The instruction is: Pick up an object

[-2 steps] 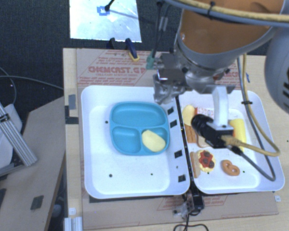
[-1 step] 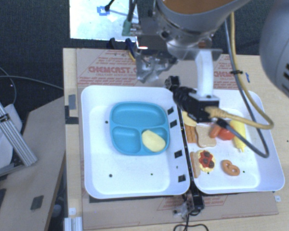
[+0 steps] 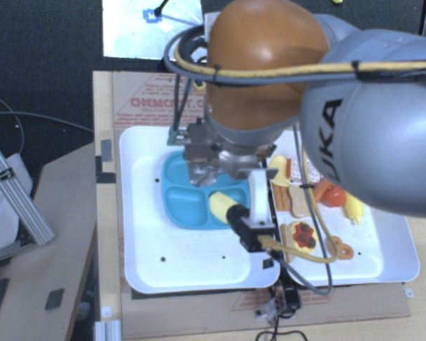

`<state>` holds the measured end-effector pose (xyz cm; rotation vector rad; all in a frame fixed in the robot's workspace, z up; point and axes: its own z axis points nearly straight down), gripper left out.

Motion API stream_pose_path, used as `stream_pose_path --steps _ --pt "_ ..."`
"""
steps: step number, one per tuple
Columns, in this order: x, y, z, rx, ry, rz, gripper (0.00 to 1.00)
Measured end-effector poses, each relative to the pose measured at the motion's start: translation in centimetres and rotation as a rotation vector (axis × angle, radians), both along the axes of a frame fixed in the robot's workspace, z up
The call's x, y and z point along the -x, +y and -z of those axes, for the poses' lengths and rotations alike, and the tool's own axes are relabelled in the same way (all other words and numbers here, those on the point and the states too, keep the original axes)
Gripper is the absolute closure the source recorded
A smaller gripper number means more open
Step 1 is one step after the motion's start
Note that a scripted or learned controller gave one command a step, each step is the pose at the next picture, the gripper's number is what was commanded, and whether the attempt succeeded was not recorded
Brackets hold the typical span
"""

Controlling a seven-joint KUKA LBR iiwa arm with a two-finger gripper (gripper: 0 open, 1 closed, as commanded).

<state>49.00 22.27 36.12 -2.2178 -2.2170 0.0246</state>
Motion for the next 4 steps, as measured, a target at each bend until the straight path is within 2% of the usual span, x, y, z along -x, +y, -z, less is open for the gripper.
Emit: stream_pose_path --steps 1,2,3,4 --pt "0.3 1.2 -4.3 -0.01 -0.019 -0.006 0.0" --pt "-12.1 -0.4 -18.2 -0.012 -0.037 0.002 0.0" --pt "-4.6 -1.1 -4.8 -0.003 0.0 -0.002 0.0" --pt "-1.5 1.3 1.0 -0.006 -0.009 -0.006 0.0"
